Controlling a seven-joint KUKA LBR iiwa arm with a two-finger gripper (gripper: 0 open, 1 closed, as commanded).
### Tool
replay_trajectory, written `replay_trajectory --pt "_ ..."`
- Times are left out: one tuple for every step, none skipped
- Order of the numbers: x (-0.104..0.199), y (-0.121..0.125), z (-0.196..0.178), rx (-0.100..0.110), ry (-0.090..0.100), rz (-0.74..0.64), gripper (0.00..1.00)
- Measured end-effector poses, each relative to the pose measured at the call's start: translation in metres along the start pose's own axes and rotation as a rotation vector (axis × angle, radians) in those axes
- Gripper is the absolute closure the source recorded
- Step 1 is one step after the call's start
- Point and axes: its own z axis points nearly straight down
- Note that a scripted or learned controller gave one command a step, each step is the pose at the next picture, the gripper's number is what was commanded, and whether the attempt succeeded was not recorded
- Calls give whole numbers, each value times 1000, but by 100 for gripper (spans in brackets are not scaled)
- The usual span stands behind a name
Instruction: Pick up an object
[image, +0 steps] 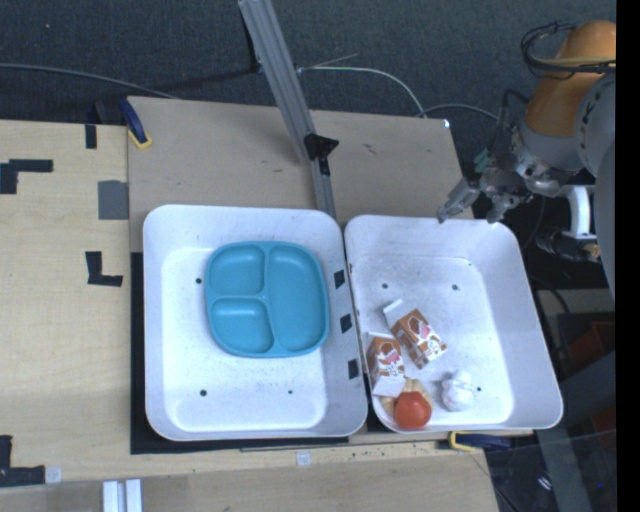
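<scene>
Tomato (412, 410) lies far below-left of gripper (476, 201), near packets (402, 348) and white lump (458, 391); jaws spread, empty, over bin (520, 300) top rim

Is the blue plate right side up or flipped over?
Right side up. The blue plate lies flat in the left bin, and its three hollow sections face up with their dividing ridges showing.

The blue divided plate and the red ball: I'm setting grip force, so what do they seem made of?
The blue plate looks like moulded plastic, matte, with an even colour and soft rounded dividers. The red ball looks smooth, perhaps plastic or rubber; too small to tell.
</scene>
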Motion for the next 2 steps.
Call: replay_trajectory --pt "0 0 0 1 0 0 0" --pt "8 -2 47 4 2 1 0"
